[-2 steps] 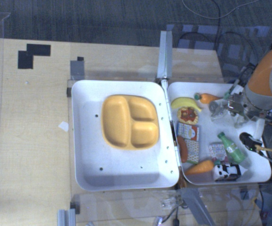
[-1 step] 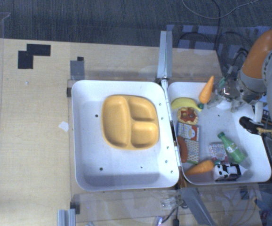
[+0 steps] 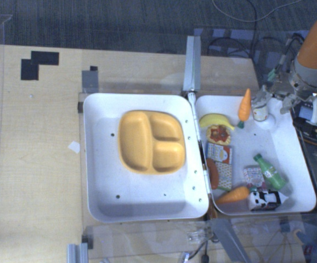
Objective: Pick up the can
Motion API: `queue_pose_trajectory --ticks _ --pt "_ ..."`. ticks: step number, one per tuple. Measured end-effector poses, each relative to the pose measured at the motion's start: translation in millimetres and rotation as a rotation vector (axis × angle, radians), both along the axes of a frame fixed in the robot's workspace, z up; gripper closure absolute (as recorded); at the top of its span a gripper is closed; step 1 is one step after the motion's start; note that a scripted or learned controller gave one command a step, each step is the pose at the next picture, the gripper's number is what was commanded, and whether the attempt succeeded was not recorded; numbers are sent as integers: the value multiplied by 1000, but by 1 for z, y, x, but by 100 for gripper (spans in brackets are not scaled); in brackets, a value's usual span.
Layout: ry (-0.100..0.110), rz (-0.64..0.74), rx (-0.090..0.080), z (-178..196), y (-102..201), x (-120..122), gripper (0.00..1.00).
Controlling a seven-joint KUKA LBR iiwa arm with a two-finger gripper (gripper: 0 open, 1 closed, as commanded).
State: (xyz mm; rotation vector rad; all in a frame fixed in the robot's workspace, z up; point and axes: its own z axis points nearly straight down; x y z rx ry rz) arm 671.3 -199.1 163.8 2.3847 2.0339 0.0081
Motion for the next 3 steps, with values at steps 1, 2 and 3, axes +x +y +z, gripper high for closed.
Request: queue_pose_trajectory --ticks 1,2,3 --pt "0 98 -1 160 39 -1 0" --pt "4 110 0 29 8 -2 0" --pt "-27 160 -8 -51 47 7 0"
